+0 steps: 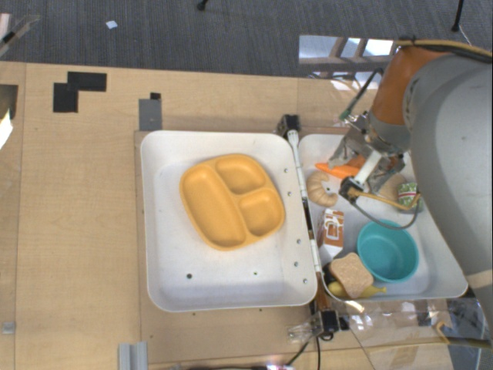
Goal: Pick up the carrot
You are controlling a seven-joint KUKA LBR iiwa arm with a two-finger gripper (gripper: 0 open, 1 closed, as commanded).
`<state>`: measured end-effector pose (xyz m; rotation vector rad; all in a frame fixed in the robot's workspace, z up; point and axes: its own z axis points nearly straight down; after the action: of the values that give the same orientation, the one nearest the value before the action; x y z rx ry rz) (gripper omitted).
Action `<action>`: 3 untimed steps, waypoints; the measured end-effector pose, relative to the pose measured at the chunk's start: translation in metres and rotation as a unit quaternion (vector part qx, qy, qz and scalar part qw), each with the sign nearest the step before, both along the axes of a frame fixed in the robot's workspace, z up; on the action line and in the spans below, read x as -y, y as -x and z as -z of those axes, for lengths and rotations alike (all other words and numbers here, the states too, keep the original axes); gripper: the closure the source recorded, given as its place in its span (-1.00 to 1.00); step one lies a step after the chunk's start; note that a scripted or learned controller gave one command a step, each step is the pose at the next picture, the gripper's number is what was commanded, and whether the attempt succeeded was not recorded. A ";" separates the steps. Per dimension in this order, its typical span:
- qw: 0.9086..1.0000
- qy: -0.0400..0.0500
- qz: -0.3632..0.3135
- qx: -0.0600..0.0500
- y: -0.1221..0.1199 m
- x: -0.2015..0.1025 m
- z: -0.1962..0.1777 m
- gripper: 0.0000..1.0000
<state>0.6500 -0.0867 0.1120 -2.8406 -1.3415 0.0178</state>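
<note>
Reaching from right, arm (451, 122) low over right bin (439, 280) | pincer (351, 157) by carrot (339, 171) | grip: cannot tell

Orange carrot (340, 171), yellow divided plate (231, 200), teal bowl (387, 255)

The carrot (336, 169) is orange and tapered, lying flat in the far left part of the right bin (439, 280), its thin tip pointing left and its right end hidden.
</note>
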 end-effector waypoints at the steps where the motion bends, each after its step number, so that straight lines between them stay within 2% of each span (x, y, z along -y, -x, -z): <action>1: 0.992 -0.005 0.122 0.023 0.006 0.026 0.013 -1.00; 2: 0.991 -0.003 0.136 0.006 0.044 0.018 0.026 -1.00; 3: 0.987 -0.011 0.158 0.004 0.004 0.083 0.026 -1.00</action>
<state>0.6459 -0.1700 0.0856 -2.9988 -0.8705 -0.0101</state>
